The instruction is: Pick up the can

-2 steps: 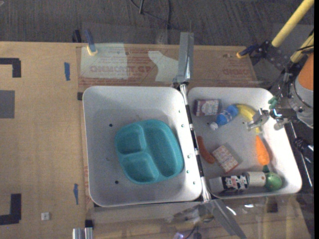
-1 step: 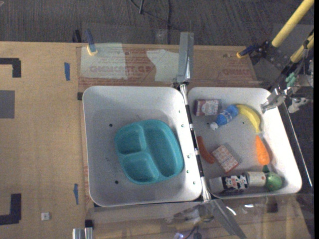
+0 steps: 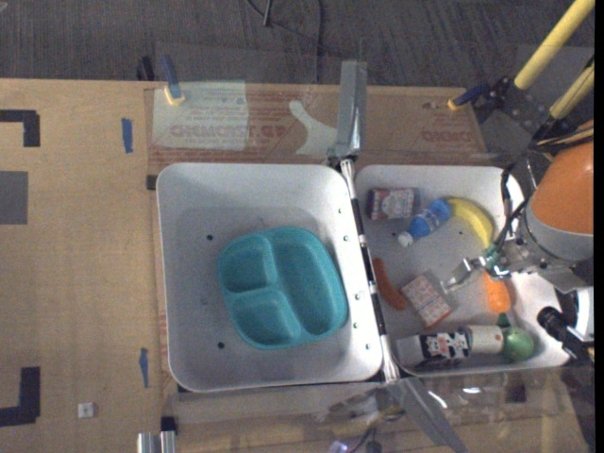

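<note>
The can (image 3: pixel 392 202), small and dark with a reddish label, lies on its side at the back left of the right bin (image 3: pixel 415 179). My gripper (image 3: pixel 469 272) hangs over the middle right of that bin, below the orange band of the arm (image 3: pixel 566 192). It is well in front of and to the right of the can, between a banana and a carrot. Nothing is seen held in it.
Around the can lie a blue bottle (image 3: pixel 429 218) and a yellow banana (image 3: pixel 474 220). Nearer the front are a red sausage-like piece (image 3: pixel 388 285), a speckled block (image 3: pixel 427 298), a carrot (image 3: pixel 497 293), a white bottle (image 3: pixel 455 344) and a green fruit (image 3: pixel 518 345). The left bin (image 3: pixel 189 206) holds a teal divided plate (image 3: pixel 280 288).
</note>
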Robot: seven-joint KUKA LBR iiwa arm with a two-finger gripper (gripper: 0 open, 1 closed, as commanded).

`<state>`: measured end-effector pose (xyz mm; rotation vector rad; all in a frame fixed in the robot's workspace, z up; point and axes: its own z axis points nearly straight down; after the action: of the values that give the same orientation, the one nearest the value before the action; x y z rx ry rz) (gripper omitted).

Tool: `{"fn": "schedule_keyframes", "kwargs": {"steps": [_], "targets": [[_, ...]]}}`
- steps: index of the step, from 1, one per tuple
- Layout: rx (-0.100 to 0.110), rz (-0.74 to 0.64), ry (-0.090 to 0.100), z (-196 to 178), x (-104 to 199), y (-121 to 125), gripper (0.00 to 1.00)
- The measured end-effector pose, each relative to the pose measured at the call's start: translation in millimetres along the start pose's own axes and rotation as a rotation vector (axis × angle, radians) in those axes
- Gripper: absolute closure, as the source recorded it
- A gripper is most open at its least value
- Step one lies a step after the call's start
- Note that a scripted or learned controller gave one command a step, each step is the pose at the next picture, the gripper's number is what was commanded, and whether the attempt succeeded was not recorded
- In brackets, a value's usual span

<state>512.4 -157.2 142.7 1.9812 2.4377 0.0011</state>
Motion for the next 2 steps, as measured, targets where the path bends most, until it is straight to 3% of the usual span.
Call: {"fn": "schedule_keyframes", "kwargs": {"steps": [1, 2], "targets": [[-0.01, 0.112, -0.004, 54.2, 40.4, 80.5, 0.0], [-0.003, 0.181, -0.002, -25.3, -1.9, 153.3, 0.0]]}}
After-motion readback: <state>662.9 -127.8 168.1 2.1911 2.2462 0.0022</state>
